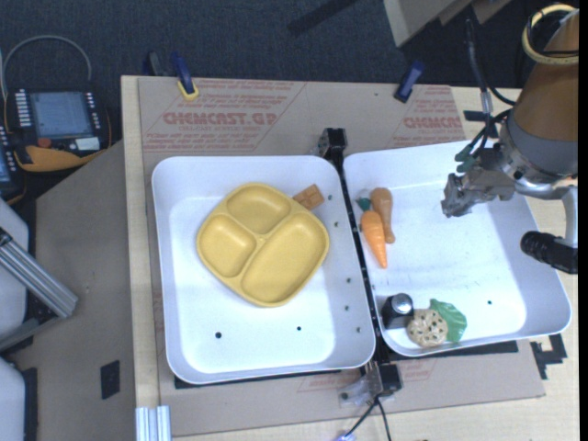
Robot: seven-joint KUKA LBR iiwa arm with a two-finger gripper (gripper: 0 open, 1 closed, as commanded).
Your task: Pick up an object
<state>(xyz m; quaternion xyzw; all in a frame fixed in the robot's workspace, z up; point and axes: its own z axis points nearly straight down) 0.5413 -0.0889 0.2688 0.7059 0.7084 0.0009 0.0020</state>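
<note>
Round speckled cookie [425, 328], crinkled green leaf [451, 317], tapered orange carrot [373, 236], three-compartment yellow plate [264, 244]

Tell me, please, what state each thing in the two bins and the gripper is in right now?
Yellow divided plate: upright in the left bin, nothing in its compartments.
Toy carrots: lying flat in the right bin.
Cookie: flat, at the right bin's near edge.
Gripper: above the right bin, holding nothing visible.

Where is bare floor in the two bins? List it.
Left bin: free strip below the yellow plate. Right bin: open middle, between carrots, pincer and the cookie cluster. Crowded: its left wall and near-left corner.
</note>
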